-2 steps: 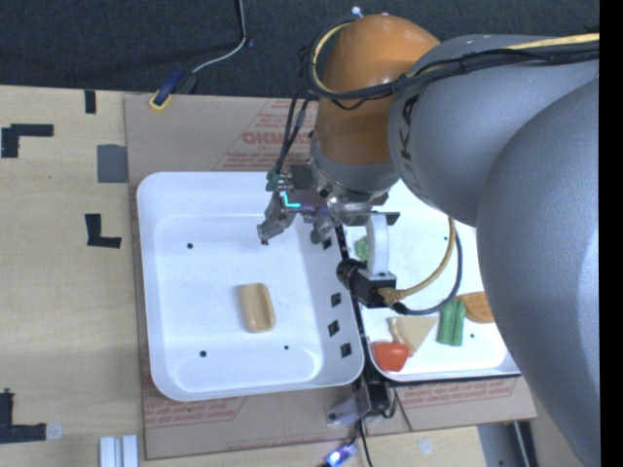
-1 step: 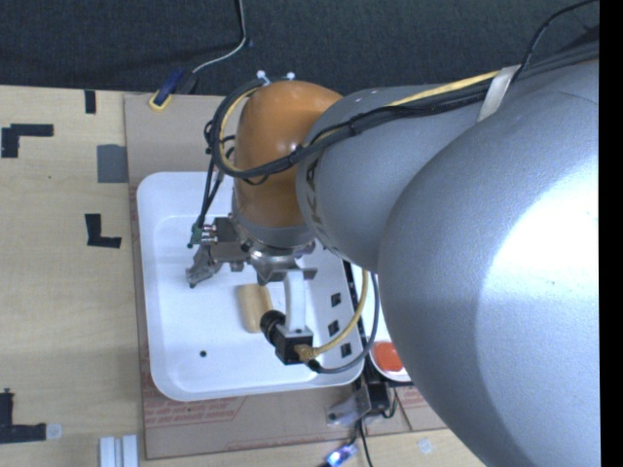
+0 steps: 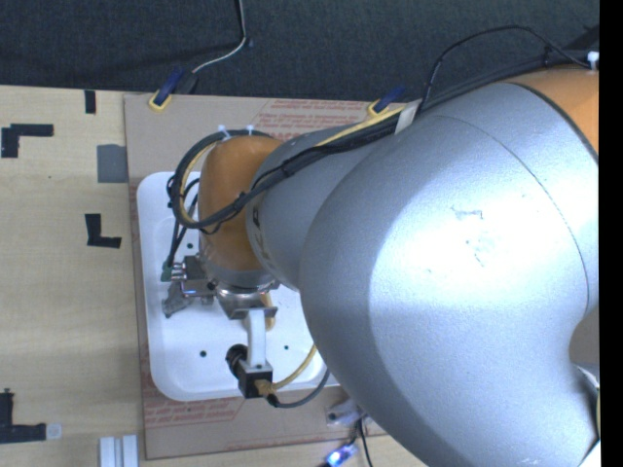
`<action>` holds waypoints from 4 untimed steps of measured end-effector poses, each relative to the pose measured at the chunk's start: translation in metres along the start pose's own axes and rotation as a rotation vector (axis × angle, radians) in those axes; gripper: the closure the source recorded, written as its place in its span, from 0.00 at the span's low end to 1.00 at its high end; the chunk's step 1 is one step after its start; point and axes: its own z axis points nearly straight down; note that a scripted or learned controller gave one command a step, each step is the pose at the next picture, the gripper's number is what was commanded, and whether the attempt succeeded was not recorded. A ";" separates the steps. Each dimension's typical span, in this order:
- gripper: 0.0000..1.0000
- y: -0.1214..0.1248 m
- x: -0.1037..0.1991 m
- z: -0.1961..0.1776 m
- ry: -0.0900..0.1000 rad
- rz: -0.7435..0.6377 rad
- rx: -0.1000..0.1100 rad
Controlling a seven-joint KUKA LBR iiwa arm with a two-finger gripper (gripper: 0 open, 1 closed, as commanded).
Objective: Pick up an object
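Plainly, the white bin [image 3: 161, 363] is where the work is set: the gripper [image 3: 179, 298] is seen low over its floor, near the bin's left wall, below the orange band [image 3: 229, 197] of the grey arm [image 3: 448, 261]. Whether the jaws are released or clenched cannot be told, as the wrist is viewed from above and the detail is blurred against the white. The object to be picked up cannot be singled out; whatever lies under the wrist is hidden by the arm. On the bare floor two small dark specks [image 3: 202, 353] are made out, too small to name. The object's handling is therefore only guessed at: something small and light is expected in so shallow a bin, likely to slide on the smooth plastic if nudged. A hold across its narrowest width, near its middle, is judged safest.
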 end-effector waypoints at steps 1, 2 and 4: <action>1.00 0.002 0.000 -0.014 0.002 0.000 -0.005; 1.00 0.172 -0.032 -0.103 0.004 0.005 -0.027; 1.00 0.137 -0.108 -0.186 -0.001 0.010 -0.006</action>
